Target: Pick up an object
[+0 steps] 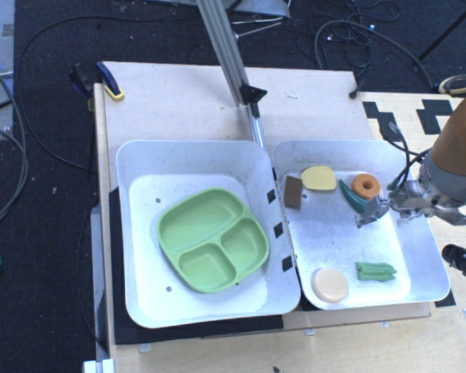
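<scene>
Reaching in from the right, the arm (450, 158) is hanging over the right bin (419, 274), with its gripper (370, 214) sitting low near the bin's upper right part. How the gripper is set cannot be told from this slanting view, as its tip is small and dark against the bin floor. Just above and left of it, an orange ring (365, 185) is resting on a teal piece (352, 195), close to the gripper but not visibly in its grasp. A yellow block (319, 178) and a brown block (293, 192) are lying further left along the bin's upper edge. A green toy (375, 271) is lying near the lower right, and a cream disc (329, 284) is sitting beside it to the left. The left bin (140, 286) is holding a green divided plate (212, 240).
</scene>
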You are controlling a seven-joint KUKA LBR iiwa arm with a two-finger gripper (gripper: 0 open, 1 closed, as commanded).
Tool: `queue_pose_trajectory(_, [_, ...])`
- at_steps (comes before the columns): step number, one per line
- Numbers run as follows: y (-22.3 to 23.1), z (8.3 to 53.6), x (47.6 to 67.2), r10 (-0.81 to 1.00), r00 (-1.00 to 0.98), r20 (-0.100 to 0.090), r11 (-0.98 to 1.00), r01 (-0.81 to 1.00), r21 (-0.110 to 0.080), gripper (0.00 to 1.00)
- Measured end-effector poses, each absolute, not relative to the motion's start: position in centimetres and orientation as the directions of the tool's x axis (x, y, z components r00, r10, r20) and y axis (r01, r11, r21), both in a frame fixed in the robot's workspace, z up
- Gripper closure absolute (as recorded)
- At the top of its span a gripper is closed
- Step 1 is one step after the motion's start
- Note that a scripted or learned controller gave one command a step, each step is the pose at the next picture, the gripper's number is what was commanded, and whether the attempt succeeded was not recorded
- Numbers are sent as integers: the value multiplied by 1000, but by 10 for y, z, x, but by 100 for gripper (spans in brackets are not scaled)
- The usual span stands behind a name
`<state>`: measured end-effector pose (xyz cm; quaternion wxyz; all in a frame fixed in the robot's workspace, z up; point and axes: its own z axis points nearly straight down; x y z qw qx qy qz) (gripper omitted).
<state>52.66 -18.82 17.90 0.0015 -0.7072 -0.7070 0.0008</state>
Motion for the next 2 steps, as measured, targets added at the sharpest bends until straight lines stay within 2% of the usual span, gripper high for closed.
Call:
queue_pose_trajectory(1, [-189, 134, 521, 1000, 1, 1, -1, 1000, -4, 0])
queue_pose_trajectory(2, [-189, 92, 522, 1000, 1, -2, -1, 1000, 3, 0])
